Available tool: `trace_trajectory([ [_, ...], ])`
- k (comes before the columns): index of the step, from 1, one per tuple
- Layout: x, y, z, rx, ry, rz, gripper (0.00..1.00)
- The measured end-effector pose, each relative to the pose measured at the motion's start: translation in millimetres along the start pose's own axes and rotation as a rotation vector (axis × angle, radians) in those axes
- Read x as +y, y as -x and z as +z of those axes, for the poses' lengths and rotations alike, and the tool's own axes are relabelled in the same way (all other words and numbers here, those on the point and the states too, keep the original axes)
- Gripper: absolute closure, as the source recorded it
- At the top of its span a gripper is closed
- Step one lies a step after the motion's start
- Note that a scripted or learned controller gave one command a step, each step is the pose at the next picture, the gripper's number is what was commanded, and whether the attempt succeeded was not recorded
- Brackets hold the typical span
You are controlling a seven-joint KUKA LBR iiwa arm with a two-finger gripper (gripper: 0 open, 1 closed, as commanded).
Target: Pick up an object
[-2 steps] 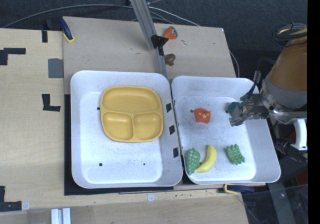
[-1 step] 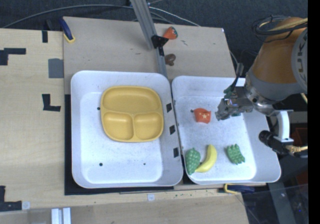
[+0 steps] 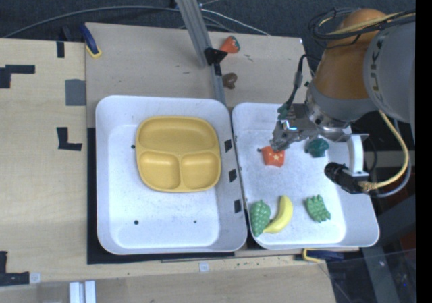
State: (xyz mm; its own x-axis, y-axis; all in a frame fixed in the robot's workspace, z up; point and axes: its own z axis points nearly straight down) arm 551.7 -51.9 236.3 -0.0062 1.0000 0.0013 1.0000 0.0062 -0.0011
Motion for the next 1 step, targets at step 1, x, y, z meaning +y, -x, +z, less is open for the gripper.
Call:
trace_trajectory([
  [1, 30.4, -43.9, -4.5, 0.0, 0.001, -0.001, 1.0],
])
